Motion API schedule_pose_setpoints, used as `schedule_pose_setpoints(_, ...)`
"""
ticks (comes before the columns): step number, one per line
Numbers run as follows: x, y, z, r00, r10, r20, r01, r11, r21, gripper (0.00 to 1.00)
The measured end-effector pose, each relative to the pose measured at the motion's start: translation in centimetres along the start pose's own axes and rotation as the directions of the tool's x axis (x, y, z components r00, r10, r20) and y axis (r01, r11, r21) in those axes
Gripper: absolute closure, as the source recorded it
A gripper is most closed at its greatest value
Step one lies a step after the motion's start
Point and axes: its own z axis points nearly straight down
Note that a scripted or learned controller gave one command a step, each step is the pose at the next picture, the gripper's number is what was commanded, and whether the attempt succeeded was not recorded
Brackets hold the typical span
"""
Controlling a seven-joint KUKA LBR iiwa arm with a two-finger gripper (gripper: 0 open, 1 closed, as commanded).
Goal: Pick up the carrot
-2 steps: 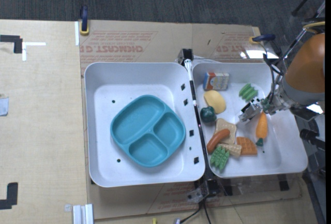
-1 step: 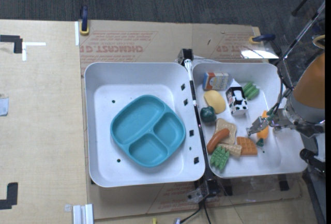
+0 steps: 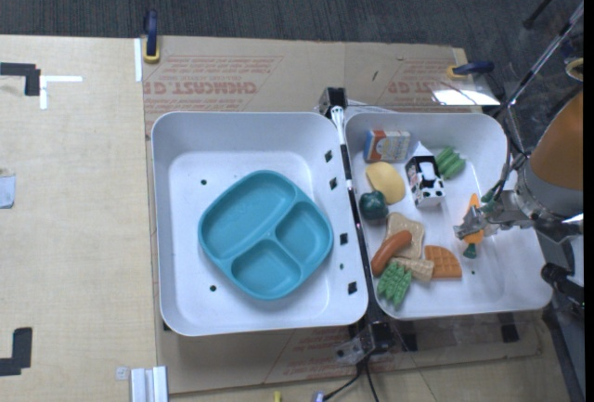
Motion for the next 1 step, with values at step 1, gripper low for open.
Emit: schedule_pose_setpoints(1, 7.21, -3.16, -7.48, 0.983, -0.185, -0.004, 0.185, 0.983, 0.007, 1.0)
